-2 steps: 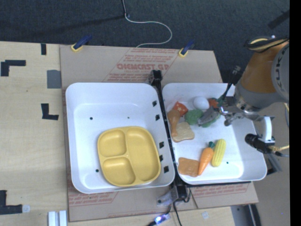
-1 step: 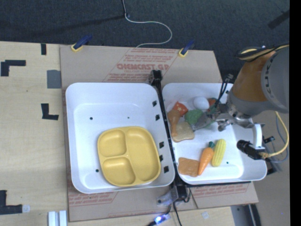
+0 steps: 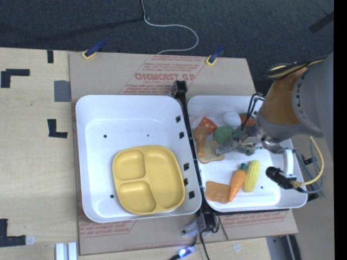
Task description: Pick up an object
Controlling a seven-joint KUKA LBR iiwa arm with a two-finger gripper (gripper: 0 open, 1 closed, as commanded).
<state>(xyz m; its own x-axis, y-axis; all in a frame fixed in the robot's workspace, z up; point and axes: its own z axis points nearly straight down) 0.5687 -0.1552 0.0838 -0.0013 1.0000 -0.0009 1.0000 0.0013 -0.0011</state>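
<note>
From my feed the arm reaches in from the right over the right bin, with the gripper down low among the toy food near the bin's middle. Honestly I can't tell how the jaws stand, it's all dark metal bunched up against the stuff under it, so I can't say anything's grabbed. Right by the gripper there's a green piece, a white egg and an orange-red piece toward the back. A tan piece lies along the divider. Nearer the front a carrot and corn lie side by side, touching, with an orange slab just left of the carrot's tip. In the left bin sits a yellow plate with three compartments.
</note>
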